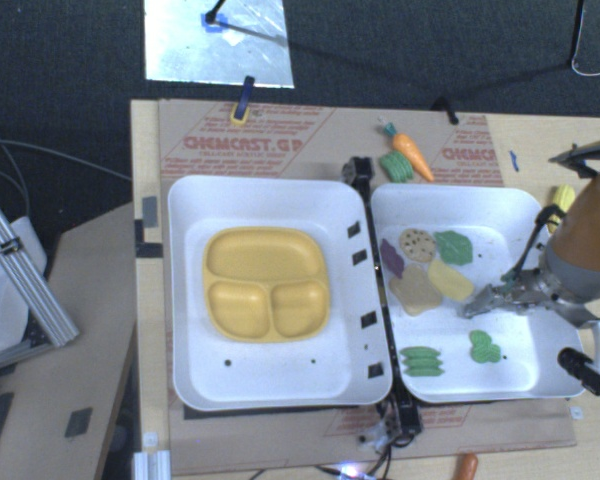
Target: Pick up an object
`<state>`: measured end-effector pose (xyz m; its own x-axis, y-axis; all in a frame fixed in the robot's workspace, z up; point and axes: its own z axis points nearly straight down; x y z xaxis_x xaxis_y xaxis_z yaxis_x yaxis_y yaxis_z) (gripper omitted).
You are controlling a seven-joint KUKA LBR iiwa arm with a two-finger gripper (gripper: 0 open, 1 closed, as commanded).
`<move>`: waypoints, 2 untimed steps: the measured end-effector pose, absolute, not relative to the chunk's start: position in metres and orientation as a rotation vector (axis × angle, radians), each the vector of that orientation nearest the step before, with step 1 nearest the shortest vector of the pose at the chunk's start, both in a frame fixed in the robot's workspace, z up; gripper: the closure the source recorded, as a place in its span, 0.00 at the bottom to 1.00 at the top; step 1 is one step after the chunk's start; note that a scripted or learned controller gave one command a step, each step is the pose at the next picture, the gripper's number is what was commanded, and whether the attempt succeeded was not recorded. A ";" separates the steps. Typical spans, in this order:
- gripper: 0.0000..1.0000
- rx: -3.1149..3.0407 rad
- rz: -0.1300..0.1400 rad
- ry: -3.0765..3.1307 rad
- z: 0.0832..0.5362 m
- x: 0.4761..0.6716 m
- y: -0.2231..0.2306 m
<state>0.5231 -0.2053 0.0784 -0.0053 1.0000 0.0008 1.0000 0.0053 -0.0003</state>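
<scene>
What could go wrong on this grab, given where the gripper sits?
The gripper sits low in the right bin, beside the yellow piece and tan piece, which touch; it may nudge both or lift two. The cookie and purple item crowd close behind, so a push could shove the cluster.

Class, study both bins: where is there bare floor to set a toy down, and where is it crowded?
Free: the left bin floor around the yellow divided tray, and the right bin patch between the green pea pod and the small green piece. Crowded: the cookie cluster by the gripper.
</scene>
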 end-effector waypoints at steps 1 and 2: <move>0.00 -2.219 -0.005 -2.232 0.086 0.567 -0.206; 0.00 -2.221 -0.003 -2.226 0.085 0.565 -0.206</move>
<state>0.5652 -0.2064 0.0853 -0.0021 1.0000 -0.0007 1.0000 0.0021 0.0030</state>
